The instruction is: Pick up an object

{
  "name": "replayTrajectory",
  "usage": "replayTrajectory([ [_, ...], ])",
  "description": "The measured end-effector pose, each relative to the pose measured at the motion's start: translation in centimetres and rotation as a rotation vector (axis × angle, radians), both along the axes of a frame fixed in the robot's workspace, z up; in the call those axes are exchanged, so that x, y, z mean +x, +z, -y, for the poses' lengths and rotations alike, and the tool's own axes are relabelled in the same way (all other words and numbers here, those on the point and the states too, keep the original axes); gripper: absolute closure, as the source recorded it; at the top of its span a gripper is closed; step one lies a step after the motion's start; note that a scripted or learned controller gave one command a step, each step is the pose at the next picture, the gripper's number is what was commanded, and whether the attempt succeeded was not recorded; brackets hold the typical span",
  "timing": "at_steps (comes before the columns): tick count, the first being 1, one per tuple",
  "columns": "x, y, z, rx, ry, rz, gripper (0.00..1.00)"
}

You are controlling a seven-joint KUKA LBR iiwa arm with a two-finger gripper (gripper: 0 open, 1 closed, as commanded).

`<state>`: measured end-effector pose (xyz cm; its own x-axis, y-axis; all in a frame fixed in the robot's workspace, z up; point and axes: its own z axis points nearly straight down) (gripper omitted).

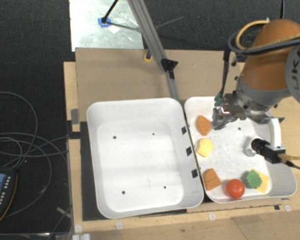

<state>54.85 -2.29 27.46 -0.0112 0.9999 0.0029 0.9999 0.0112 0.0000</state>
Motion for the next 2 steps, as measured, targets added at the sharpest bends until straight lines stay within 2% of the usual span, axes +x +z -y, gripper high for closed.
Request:
replayTrajectory([
  [2, -3.4, -0.6, -9.2, -0.001, -0.001, 0.0, 1.0],
])
